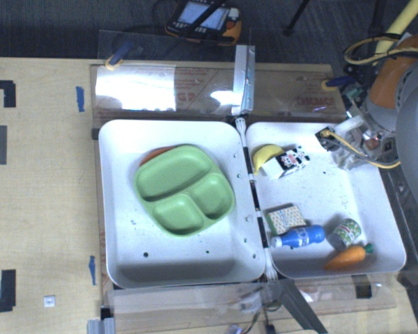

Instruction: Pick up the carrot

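Checking the right bin (pixel 334 193) for you: the carrot (pixel 347 257) lies flat in its near right corner, close along the front wall, at a slight slant. Just behind it you have a small round greenish can (pixel 347 232), touching or nearly touching the carrot, can't tell which. Left of the can a blue bottle (pixel 299 237) lies on its side, and a small patterned box (pixel 287 218) sits just behind the bottle. At the far left of the same bin a yellow banana (pixel 267 156) lies beside a black-and-white toy (pixel 291 160), the two touching or very close. The hand (pixel 343 157) hangs over the far right corner of this bin, at the end of the grey arm (pixel 412 124) with the orange band that comes in from the right, well apart from the carrot, with bare bin floor between them. You can't read from this angle how far the hand is open or whether it has hold of anything; the carrot itself rests on the bin floor, not in the hand. The left bin (pixel 118 186) carries a green three-compartment plate (pixel 184 188), set askew, with something orange-red (pixel 157 153) poking out under its far left edge. Both bins sit side by side on the pale wood table (pixel 35 207)
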Available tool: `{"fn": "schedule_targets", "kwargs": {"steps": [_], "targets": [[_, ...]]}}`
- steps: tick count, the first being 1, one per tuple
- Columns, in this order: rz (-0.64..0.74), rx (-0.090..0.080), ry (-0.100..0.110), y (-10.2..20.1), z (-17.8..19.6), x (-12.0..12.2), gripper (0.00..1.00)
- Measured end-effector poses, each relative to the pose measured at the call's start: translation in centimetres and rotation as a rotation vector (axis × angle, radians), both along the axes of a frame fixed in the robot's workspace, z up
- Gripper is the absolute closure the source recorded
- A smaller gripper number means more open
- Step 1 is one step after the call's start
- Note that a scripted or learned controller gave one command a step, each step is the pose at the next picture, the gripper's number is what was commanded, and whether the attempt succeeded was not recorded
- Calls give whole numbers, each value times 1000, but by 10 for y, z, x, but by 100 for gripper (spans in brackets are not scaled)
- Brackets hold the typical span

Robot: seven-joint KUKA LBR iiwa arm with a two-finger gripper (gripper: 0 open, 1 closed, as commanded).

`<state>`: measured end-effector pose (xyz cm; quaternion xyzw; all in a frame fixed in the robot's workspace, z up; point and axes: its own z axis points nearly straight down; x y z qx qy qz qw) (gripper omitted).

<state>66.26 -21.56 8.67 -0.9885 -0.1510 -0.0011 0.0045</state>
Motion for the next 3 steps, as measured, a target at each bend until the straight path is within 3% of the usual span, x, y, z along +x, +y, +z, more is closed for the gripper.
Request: {"fn": "schedule_targets", "kwargs": {"steps": [1,2,3], "targets": [[-93,0,-5,-1,1,-4,100],[-97,0,-7,-1,1,-52,100],[-101,-7,1,-1,9,-35,100]]}}
